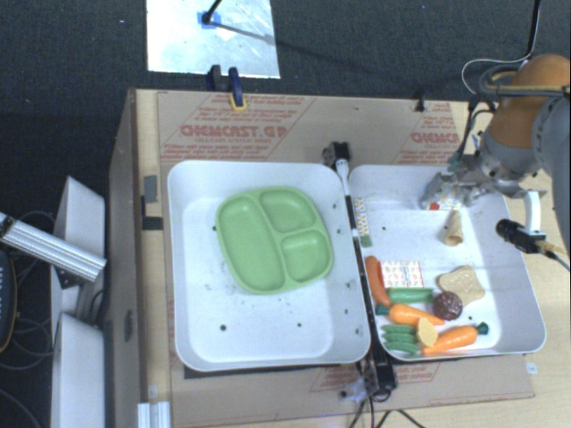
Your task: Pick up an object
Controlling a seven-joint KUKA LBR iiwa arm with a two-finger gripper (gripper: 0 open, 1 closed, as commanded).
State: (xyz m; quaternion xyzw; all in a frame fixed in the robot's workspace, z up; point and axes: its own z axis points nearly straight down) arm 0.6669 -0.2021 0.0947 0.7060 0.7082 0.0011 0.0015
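Two shallow white bins are seen from above on a bench. The left bin (192, 328) holds a green divided plate (275, 239). In the right bin (517, 275), toy food is gathered toward the near edge: a red sausage (376, 281), a patterned cracker (402, 272), green beans (409, 295), two carrots (451, 336), a slice of bread (461, 283) and a dark round fruit (447, 306).

A small tan cone-shaped piece (454, 227) lies apart from the pile, toward the far side of the right bin. The gripper (451, 189) is positioned over the far right corner of that bin, and the tan piece is found just in front of it, near but not between the fingers. A tiny red spot (434, 206) is seen just below the gripper; what it is cannot be made out.

The gripper is blurred and partly masked by the arm's grey wrist, so whether the jaws are spread or pressed together cannot be told. The arm itself is cut off at the right edge.
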